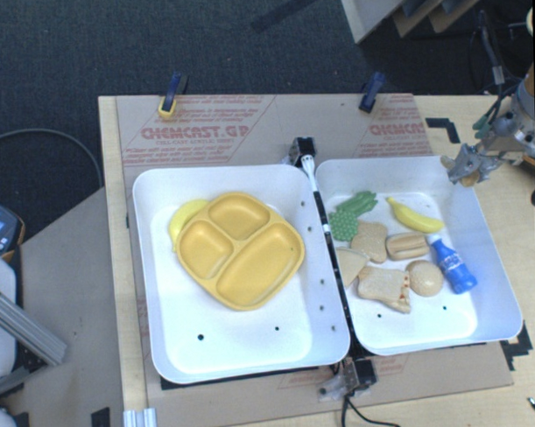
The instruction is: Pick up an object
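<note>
yellow divided tray (pixel 241 248) in left bin (pixel 157 326); end effector (pixel 466 168), grip state unclear, above right bin's (pixel 490 314) far corner

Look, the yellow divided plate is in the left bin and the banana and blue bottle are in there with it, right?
Not quite. The yellow divided plate is in the left bin, but the camera view shows the banana and blue bottle in the right bin, with the other toy food.

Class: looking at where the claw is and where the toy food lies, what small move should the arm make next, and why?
Probably shift the claw inward and down toward the banana. The claw sits at the right bin's upper right rim, apart from every item, and the banana is the nearest piece, lying fairly clear of the others.
</note>
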`<control>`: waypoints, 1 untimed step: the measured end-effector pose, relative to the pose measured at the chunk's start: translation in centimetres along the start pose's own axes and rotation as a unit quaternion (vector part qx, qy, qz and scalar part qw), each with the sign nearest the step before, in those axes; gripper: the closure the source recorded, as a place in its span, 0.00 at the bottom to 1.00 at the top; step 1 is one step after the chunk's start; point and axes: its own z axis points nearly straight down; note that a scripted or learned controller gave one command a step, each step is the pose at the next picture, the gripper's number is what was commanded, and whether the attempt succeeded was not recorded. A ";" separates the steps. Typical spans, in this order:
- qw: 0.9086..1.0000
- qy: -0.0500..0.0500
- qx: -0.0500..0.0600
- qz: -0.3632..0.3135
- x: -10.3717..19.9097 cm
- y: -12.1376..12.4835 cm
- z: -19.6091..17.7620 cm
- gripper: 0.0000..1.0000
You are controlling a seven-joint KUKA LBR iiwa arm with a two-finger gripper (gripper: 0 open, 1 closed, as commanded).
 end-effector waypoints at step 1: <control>1.000 0.003 0.003 -0.002 4.9 -0.8 -1.0 1.00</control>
